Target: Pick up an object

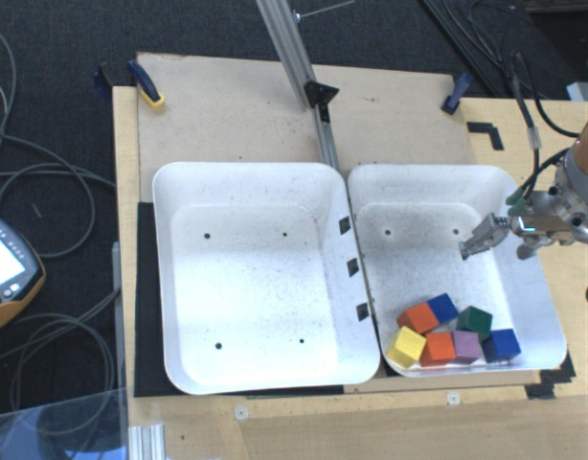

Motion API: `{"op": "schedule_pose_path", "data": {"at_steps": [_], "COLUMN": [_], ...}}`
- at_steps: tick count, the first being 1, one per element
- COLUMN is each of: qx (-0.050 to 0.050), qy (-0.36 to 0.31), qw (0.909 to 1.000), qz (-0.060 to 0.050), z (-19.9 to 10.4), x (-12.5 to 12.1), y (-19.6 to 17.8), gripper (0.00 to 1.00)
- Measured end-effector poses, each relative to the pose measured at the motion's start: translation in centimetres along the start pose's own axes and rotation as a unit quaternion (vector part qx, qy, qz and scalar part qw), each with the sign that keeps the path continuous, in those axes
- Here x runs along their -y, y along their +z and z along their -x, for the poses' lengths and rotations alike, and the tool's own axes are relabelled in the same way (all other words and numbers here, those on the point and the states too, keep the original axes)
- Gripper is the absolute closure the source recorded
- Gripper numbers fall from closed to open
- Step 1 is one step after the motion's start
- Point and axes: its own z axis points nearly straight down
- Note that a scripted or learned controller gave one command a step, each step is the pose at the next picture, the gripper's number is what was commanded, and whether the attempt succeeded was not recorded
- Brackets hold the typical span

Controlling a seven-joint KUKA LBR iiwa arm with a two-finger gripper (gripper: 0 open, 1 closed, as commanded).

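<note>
Unmarked coloured cubes (pixel 452 333), right bin (pixel 538 300)

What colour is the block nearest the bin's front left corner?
Yellow, seen in the camera view.

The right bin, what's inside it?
The right bin holds colored blocks bunched in its near corner: orange, blue, green, yellow, purple. Anything underneath them is hidden.

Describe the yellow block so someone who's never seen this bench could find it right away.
Look in the right white bin, at the cluster of coloured cubes in its near corner. The yellow block sits at the cluster's left end, beside an orange cube, and is the only yellow one.
</note>
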Motion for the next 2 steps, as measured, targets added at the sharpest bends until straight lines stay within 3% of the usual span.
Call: {"op": "schedule_pose_path", "data": {"at_steps": [1,2], "qx": [-0.002,0.0], "qy": [-0.004,0.002], "qw": [1.0,1.0], "qz": [-0.003,0.0], "z": [-12.6,-9.2], "x": [-0.5,0.0], "y": [-3.1,-9.6], "gripper": [0.0,0.0]}}
